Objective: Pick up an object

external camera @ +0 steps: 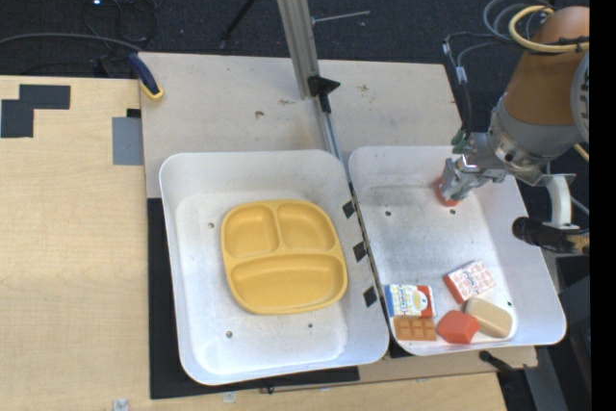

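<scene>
Near the right bin's (385, 236) far edge, the gripper (452, 186) hangs low over a small red object (447, 197); whether the jaws are clenched I cannot tell. At that bin's near edge sit a small carton (410, 300), a waffle piece (417, 329), a red wedge (458, 327), a tan block (489, 317) and a red-patterned packet (471, 281). Beside it, the left bin (192, 342) holds a yellow divided plate (284, 255). Behind the bins rises an aluminium post (296, 26) over dark cabled floor.
</scene>
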`<state>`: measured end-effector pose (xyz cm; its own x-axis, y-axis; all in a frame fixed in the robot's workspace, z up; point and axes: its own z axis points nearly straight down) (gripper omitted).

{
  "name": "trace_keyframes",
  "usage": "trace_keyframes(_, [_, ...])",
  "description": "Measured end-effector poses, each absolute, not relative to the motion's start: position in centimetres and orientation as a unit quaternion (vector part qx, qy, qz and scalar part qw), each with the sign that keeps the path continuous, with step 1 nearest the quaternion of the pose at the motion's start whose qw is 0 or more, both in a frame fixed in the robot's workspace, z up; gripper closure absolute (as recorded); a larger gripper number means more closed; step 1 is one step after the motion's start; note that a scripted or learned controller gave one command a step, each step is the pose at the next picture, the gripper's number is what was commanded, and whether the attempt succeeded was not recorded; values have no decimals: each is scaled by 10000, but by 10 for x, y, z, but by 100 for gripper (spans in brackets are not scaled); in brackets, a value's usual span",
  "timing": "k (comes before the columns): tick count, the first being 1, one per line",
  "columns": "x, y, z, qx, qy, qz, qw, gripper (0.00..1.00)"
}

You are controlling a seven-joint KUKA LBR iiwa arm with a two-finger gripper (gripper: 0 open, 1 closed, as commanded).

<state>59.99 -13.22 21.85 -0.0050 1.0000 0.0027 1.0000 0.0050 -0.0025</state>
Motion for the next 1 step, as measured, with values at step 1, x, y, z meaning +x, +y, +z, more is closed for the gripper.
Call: trace_keyframes(1, [590, -73, 228, -7051, -7091, -1, 22, 100])
